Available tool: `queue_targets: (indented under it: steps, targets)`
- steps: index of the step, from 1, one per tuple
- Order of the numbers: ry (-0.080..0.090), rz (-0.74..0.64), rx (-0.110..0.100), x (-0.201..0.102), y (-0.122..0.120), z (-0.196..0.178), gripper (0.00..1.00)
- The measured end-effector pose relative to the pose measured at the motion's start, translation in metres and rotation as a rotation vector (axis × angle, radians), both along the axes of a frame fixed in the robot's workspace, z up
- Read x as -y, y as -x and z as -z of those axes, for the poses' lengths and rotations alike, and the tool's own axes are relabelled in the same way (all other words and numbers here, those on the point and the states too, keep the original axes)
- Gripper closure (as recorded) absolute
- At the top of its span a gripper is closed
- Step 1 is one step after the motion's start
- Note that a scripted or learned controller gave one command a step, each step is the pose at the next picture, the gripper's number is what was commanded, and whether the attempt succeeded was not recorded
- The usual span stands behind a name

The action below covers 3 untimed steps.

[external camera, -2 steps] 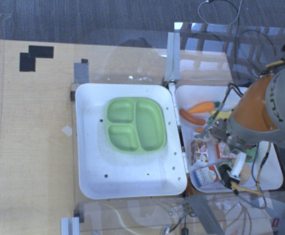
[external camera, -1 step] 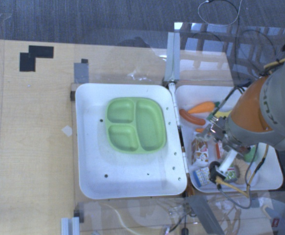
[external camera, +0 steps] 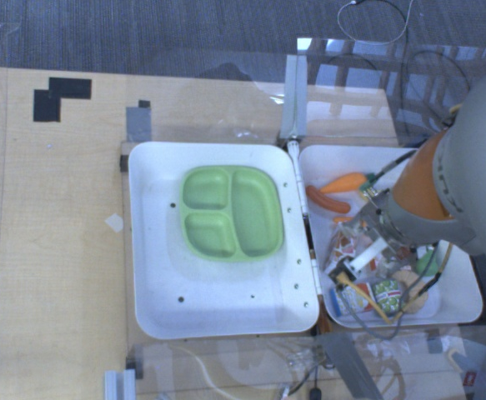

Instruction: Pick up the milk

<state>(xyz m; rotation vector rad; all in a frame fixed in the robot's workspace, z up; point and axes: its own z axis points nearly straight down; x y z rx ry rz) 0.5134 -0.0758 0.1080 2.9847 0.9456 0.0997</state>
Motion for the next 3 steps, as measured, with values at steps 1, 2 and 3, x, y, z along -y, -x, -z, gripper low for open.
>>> queue_targets:
  steps: [1, 2, 3]
  targets:
    - [0.012, -0.078, -0.066, 0.013, -0.072, -0.030, 0.00]
    - [0.012, -0.016, -0.066, 0.023, -0.137, -0.091, 0.00]
    - [0.014, -0.127, -0.070, -0.032, -0.102, -0.072, 0.00]
